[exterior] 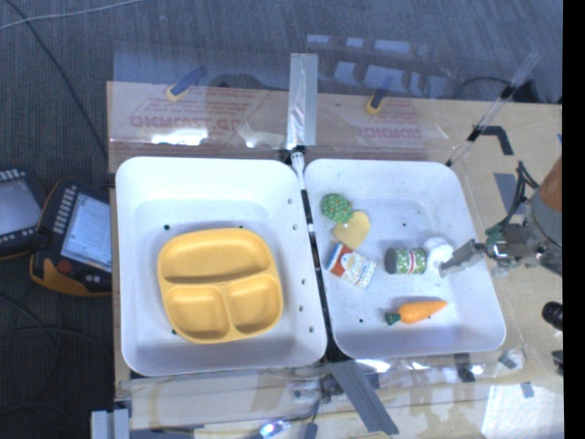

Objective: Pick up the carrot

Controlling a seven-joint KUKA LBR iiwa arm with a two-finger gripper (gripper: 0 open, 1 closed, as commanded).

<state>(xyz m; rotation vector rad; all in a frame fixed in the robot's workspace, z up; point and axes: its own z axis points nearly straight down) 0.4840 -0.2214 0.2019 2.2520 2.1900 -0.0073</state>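
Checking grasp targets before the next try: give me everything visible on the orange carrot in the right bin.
The orange toy carrot looks like smooth plastic, tapered, with a small green top at its left end. It lies flat on the floor of the right white bin, near the front wall, pointing roughly left to right with the tip tilted slightly up-right. Nothing touches it; the grey-green can sits just behind it, apart. The gripper is off to its upper right, not on it.

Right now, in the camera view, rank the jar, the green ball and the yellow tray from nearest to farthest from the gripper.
1. Jar: right bin, just left of the gripper.
2. Green ball: right bin, upper left.
3. Yellow tray: left bin, farthest.
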